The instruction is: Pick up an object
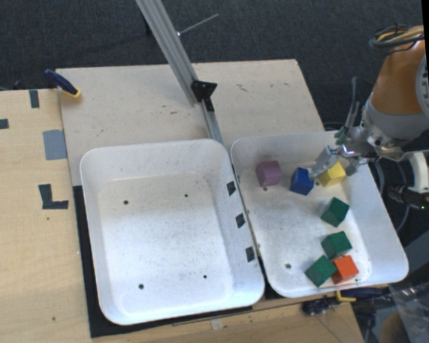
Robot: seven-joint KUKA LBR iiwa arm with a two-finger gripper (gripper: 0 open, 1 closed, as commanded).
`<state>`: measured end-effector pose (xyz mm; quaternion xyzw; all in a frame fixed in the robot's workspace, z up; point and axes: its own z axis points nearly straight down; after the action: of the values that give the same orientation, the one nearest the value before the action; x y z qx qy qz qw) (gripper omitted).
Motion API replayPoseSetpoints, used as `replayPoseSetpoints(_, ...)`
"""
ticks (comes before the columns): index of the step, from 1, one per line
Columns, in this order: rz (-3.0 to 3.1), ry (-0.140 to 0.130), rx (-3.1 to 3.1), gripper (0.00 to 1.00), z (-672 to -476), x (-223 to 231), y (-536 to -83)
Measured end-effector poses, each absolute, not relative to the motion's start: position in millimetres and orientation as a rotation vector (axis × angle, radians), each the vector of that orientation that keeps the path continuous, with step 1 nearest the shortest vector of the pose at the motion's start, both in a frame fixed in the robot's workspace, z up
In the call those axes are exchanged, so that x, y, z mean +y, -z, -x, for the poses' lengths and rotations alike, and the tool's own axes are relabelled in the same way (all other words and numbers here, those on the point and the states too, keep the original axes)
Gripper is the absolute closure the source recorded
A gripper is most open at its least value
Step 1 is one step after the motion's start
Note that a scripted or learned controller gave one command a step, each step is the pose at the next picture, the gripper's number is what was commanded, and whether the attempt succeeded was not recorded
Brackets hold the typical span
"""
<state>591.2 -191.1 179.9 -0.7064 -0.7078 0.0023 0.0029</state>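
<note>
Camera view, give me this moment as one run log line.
gripper over right bin, at yellow block | blue block beside it | purple, green, orange blocks loose in bin | grasp unconfirmed

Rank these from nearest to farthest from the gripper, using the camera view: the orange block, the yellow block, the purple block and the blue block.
Measured from the gripper:
1. yellow block, right at the gripper, by the right bin's far right side.
2. blue block, just left of the yellow one.
3. purple block, further left, near the bin's left wall.
4. orange block, at the bin's near end.
</note>
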Motion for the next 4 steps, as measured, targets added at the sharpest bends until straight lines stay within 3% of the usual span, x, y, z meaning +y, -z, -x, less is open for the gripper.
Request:
replayPoseSetpoints(1, 2.215, -0.008, -2.218, 0.0, -588.7, -189, -115)
replayPoseSetpoints(2, 2.217, -0.002, -2.224, 1.0, -590.6, -189, -129)
replayPoseSetpoints(4, 2.223, 0.004, -2.227, 1.0, -579.5, -187, -245)
